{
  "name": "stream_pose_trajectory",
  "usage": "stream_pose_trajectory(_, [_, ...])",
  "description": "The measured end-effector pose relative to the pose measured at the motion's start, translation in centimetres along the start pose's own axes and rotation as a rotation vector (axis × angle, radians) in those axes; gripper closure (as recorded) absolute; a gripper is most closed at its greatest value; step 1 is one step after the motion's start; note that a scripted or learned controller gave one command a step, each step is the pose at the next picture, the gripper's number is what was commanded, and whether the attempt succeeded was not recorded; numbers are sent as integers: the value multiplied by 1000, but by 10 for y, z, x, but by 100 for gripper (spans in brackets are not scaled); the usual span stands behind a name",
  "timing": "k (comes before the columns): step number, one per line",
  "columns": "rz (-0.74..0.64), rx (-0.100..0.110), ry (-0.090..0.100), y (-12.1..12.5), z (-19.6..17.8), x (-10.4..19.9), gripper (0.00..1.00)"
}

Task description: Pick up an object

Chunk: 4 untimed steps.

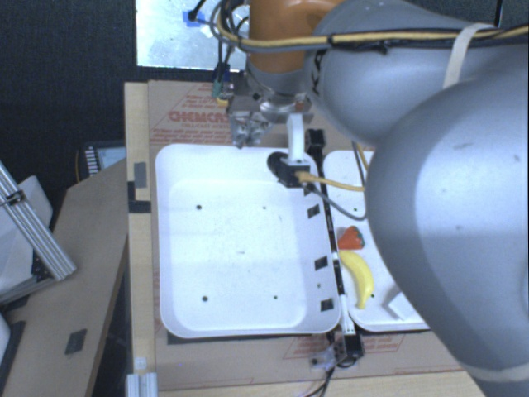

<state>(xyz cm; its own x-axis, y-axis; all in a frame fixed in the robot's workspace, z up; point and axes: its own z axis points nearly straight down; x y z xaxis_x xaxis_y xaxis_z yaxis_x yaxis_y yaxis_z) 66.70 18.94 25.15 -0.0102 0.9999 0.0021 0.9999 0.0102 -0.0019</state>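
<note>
A yellow banana [358, 276] lies in the right bin [376, 321] near its left wall. Just above the banana sits a small red-orange object [351, 238]. The arm's big grey body covers most of that bin. My gripper [245, 129] hangs below the orange band, over the far rim of the left bin [240, 246], well away from both objects. Nothing shows under it.
A black divider strip [329, 246] with clips runs between the two bins. A black fitting and a yellow cable [291, 170] sit at the left bin's far right corner. Cardboard [186, 114] lies beneath the bins, and a metal rail [33, 230] stands at the left.
</note>
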Motion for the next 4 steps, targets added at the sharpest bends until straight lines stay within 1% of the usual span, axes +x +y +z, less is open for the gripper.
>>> stream_pose_trajectory(1, [0, -6, -2, 2, -15, -4, 100])
stream_pose_trajectory(2, [4, 9, -4, -1, 156, 29, 100])
stream_pose_trajectory(3, [4, -5, -1, 3, 134, 28, 100])
stream_pose_trajectory(4, [2, -4, -1, 3, 135, 28, 0])
